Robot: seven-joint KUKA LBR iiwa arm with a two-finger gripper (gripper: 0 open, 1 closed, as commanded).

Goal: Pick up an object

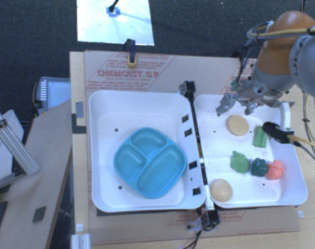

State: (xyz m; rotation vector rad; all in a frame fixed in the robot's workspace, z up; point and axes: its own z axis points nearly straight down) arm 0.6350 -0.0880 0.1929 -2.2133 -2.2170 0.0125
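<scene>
We are looking down on the surface and its two white bins. In the left bin sits a blue divided plate, a little near of centre. The right bin holds all the small items. A tan round disc lies toward the far side, and just right of it we see a green stick-shaped piece. Nearer to us, a light green lump, a dark green lump and an orange-pink piece sit in a row, close together, the last two touching. A pale round ball rests in the near left corner of that bin.

The arm comes in from the right, and its claw hangs over the far part of the right bin, just far of the tan disc. Its two fingers stand spread apart, with nothing between them. The left fingertip points down toward the bin floor, apart from every item.
</scene>
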